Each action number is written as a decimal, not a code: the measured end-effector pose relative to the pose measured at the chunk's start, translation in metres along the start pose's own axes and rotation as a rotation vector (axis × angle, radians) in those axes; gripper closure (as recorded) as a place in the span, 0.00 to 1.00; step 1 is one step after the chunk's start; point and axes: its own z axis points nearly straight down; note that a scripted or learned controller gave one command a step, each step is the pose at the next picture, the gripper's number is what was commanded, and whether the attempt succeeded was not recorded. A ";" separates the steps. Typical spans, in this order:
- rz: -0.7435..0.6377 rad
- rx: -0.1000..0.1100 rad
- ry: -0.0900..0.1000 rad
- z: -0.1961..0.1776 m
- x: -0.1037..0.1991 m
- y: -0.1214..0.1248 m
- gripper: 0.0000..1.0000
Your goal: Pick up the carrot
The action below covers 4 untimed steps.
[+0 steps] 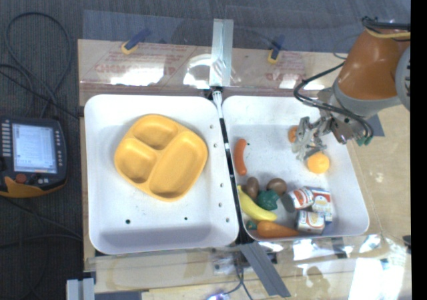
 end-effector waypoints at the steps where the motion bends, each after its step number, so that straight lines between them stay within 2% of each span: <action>1: 0.001 -0.001 0.002 0.001 0.001 0.000 0.00; 2: -0.471 0.001 0.001 -0.065 0.009 -0.041 0.00; 3: -0.684 0.000 -0.002 0.048 0.020 -0.035 0.00; 4: -0.776 0.001 -0.005 0.054 0.024 -0.030 0.00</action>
